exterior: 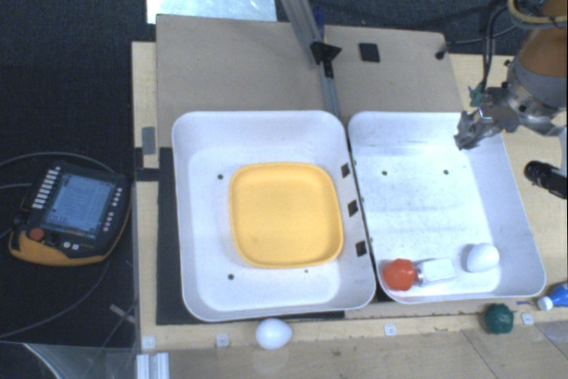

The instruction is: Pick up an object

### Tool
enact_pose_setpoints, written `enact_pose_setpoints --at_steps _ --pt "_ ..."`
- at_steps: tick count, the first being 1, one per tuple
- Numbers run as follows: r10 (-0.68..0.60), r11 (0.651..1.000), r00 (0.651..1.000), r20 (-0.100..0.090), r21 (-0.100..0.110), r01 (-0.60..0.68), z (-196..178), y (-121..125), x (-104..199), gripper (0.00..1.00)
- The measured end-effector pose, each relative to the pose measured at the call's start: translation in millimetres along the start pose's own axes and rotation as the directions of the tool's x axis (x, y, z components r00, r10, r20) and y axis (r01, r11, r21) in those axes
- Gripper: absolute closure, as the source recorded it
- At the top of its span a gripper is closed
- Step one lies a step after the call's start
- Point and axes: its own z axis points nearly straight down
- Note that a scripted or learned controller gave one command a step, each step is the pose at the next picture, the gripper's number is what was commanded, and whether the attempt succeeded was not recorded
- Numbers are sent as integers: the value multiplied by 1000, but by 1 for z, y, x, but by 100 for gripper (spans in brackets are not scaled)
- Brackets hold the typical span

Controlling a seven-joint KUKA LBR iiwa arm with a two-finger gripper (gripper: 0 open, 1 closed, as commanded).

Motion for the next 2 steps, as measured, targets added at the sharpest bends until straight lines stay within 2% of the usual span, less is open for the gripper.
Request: enact_pose_setpoints --at_steps 2 --pt "-3 1000 1000 -1 1 3 -6 -24 83 100"
